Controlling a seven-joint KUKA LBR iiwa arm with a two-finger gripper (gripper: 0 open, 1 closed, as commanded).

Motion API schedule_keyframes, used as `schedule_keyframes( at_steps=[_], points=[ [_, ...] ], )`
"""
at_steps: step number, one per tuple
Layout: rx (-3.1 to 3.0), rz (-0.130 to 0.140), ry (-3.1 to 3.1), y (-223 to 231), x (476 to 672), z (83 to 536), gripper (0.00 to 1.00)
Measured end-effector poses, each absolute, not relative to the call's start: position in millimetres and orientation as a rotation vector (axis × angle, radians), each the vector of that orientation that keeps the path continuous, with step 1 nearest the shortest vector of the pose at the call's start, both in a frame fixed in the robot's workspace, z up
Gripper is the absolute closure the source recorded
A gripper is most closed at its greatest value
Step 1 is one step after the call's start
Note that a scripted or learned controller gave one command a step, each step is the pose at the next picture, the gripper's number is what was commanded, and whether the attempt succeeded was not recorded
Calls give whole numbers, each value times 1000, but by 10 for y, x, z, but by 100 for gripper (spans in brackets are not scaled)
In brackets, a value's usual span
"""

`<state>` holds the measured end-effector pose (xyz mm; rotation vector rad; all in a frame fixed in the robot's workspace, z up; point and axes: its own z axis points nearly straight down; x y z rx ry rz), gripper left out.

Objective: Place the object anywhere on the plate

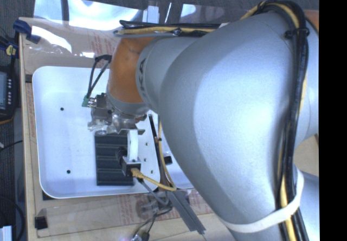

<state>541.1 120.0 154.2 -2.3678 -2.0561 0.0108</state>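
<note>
One white bin (54,126) is showing, with one grey arm (227,115) and one gripper (115,161) reaching over it.

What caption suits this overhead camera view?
Grey arm with orange band reaches over a white bin, its hand low inside.

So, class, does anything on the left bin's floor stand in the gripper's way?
Nothing visible does: the gripper hangs over bare floor of the left bin. The arm hides whatever lies to the right.

White bin (54,126) on wooden bench (81,215)
</note>
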Motion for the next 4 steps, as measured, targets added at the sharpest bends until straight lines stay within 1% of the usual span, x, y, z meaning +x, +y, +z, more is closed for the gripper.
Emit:
schedule_keyframes(
  at_steps=[1, 2, 3, 4],
  points=[
    [-2624, 10, -1719, 572, 4825, 1908, 100],
    [-2693, 8, -1611, 1261, 4748, 1815, 100],
    [-2694, 8, -1611, 1259, 4748, 1816, 0],
    [-2654, 0, -1677, 556, 4769, 2906, 0]
  ],
)
